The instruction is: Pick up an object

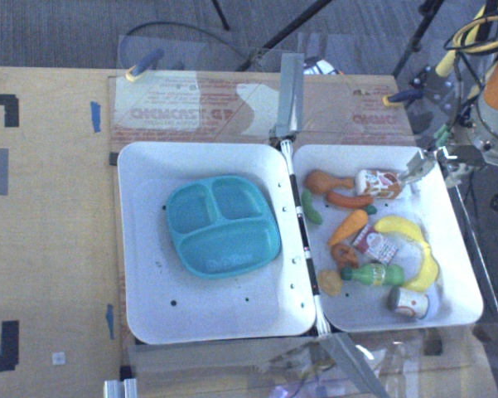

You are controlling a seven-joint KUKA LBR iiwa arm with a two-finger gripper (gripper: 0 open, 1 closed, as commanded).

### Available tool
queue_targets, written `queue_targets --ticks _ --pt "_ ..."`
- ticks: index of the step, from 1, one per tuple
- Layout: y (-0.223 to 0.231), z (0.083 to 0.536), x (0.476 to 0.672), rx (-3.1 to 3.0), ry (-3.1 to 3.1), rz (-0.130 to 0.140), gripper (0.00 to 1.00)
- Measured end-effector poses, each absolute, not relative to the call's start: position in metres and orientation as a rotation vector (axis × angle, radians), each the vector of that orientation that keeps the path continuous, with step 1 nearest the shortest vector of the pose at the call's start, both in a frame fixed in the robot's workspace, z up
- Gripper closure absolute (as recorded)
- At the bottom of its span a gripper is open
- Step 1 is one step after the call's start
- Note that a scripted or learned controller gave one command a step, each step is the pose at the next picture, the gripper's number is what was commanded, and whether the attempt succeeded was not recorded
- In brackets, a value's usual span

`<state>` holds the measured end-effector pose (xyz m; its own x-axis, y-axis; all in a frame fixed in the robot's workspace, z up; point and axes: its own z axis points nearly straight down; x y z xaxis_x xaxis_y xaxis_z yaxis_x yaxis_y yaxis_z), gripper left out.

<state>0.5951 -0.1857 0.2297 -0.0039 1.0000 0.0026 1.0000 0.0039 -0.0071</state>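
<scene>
- Resting on a tan bench (50,247), two shallow white bins lying side by side, keeping source and destination apart.
- Sitting flat in the left bin (141,172), a blue divided plate (222,225), apparently placed as a ready receiving surface.
- Crowding the right bin (460,264), the candidate objects: carrot (349,226), banana (414,243), green bottle (373,274), small can (409,303), several touching, leaving little room for a clean grasp.
- Hovering at the right bin's upper right corner, gripper (418,167) near a small red-and-white carton (379,182); nothing visibly between the fingers; cannot tell whether released or clenched.
</scene>
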Motion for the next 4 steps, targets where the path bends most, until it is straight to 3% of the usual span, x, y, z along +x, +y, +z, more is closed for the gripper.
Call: queue_targets --ticks 1,2,3,4 --pt "-0.145 0.119 0.644 -2.166 -2.297 -0.012 0.00" --pt "-0.144 0.128 0.645 -2.161 -2.298 -0.013 1.00" --pt "-0.144 0.128 0.645 -2.160 -2.297 -0.013 0.00" --pt "-0.151 0.111 0.638 -2.137 -2.344 -0.024 0.00"
